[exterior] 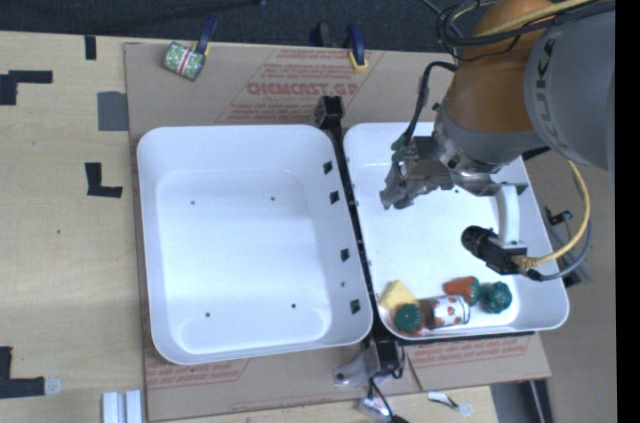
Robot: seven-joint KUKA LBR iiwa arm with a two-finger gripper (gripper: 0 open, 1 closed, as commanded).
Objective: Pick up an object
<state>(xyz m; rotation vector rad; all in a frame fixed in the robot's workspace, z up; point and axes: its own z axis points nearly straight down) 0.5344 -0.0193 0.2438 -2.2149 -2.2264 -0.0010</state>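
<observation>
I am reaching in over the right bin [372, 241], my grey and orange arm [500, 81] hanging above its upper half, while the left bin [160, 241] is lying beside it across the divider. My claw [398, 194] is hovering over bare white floor near the divider, and I cannot tell how it is set. The objects are clustering well apart from it along the near wall: a yellow piece [397, 294], a green ball [407, 316], a red and white can [450, 311], another green item [492, 295]. I am judging the yellow piece easiest, standing at the cluster's edge; I should be descending squarely over it, clear of the wall.
</observation>
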